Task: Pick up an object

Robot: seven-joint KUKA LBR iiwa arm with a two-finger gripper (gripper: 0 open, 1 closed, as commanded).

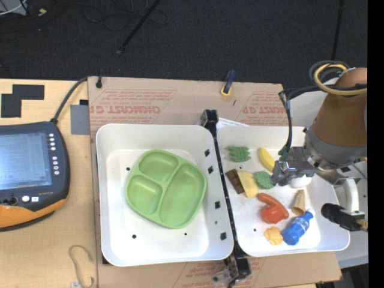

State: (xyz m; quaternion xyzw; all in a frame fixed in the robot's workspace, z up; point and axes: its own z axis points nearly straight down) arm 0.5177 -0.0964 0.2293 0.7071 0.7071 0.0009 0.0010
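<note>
The right bin (324,239) holds several small toys: a green leafy piece (239,153), a yellow banana (266,158), a brown bar (234,181), a yellow wedge (248,183), a green piece (263,179), a red pepper (273,209), a tan cone (298,201), a blue bottle (296,228) and a small yellow piece (273,236). My gripper (283,174) hangs low in this bin, just right of the green piece and above the red pepper. Nothing is visibly held in it.
The left bin (114,233) carries a green divided plate (166,187). A black divider (219,191) runs between the bins. A teach pendant (30,167) lies at the far left. The arm's orange band (342,116) looms over the right bin's far right side.
</note>
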